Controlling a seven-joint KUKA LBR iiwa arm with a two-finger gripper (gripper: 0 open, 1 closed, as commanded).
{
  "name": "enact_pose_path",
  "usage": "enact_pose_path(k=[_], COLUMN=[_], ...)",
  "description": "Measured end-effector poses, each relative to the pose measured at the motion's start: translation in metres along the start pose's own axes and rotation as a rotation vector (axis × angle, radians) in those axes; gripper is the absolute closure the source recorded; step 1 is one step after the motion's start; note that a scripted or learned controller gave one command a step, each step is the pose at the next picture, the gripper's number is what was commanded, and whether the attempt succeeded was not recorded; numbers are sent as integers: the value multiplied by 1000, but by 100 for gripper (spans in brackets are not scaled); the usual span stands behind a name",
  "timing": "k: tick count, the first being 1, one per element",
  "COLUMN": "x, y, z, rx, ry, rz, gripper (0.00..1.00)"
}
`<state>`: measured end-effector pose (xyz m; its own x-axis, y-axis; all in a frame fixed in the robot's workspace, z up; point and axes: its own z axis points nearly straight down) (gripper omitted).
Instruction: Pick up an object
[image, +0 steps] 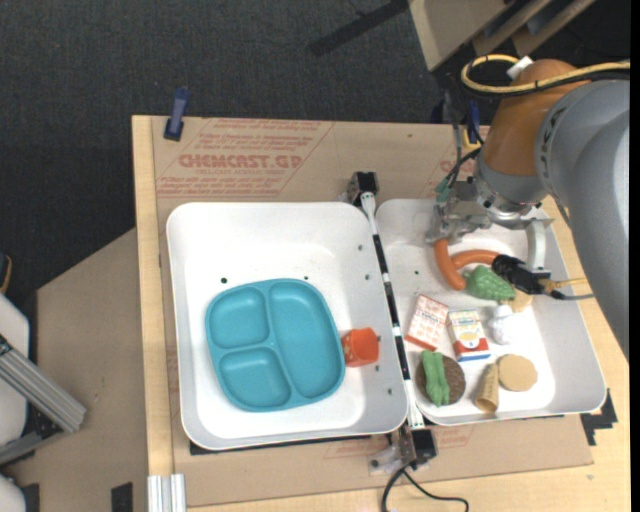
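so the arm comes in from the right and its gripper sits low over the back of the right bin, just above the curved orange sausage. honestly can't tell if the fingers are apart or together, the wrist hides them, and nothing shows between them.

right bin is packed: broccoli touching the sausage, a red-and-white box, a small carton, a pickle lying on a brown disc, a cone and a cookie near the front.

left bin has a teal tray, with an orange block just beside its right edge.
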<state>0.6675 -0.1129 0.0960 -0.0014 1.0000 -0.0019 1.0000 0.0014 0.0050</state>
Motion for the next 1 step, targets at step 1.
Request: enact_pose_path(k=[1], x=[53], y=[-44], z=[-95], rx=[2], ry=[4], rz=[-3], gripper=[100])
